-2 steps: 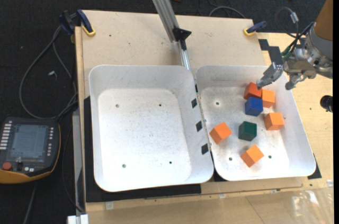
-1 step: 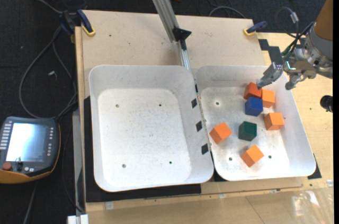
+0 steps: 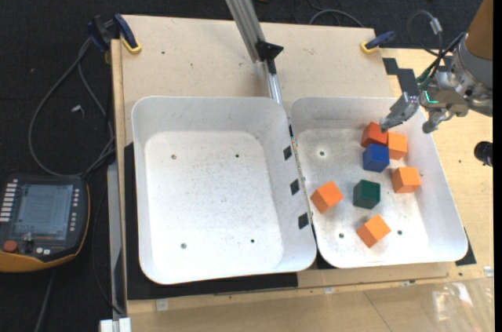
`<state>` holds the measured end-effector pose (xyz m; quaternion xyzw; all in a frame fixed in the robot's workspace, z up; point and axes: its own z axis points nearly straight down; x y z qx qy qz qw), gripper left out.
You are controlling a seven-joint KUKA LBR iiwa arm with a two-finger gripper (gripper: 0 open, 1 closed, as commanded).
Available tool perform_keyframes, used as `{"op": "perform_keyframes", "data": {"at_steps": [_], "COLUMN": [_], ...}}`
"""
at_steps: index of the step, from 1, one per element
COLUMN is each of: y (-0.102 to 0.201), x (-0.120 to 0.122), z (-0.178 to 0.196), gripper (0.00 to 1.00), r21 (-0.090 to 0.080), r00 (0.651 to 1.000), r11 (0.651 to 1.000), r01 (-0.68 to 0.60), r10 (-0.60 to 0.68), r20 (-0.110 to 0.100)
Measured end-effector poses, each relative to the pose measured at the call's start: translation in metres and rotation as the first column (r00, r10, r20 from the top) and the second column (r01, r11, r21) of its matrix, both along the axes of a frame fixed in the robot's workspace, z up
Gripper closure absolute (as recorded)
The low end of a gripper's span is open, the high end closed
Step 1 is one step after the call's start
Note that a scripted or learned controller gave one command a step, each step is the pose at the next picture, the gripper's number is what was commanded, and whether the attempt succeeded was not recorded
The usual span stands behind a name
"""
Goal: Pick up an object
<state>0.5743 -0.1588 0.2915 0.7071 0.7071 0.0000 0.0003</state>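
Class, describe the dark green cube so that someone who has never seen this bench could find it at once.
Start at the right-hand white bin, the one with the coloured cubes. Near its middle, below the blue cube, sits the dark green cube, with an orange cube on its left and another up to its right. It is the single green block there; its neighbours are orange or blue.

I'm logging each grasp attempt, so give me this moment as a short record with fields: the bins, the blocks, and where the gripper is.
left bin: white, shallow
right bin: white, holds all the blocks
orange blocks: five, at
blue block: touching two orange ones at the bin's far end
dark green block: near the bin's middle
gripper: over the right bin's far right corner, open, one finger near the farthest orange block, nothing held
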Motion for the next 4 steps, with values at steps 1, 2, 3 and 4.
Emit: {"op": "perform_keyframes", "data": {"at_steps": [1,2,3,4], "y": [0.0,0.0,0.0,0.0], "x": [0.0,0.0,0.0,0.0], "z": [0.0,0.0,0.0,0.0], "gripper": [0.0,0.0,0.0,0.0], "r21": [0.0,0.0,0.0,0.0], "r00": [1.0,1.0,1.0,1.0], "r11": [1.0,1.0,1.0,1.0], "r01": [0.0,0.0,0.0,0.0], "r10": [0.0,0.0,0.0,0.0], "r20": [0.0,0.0,0.0,0.0]}}
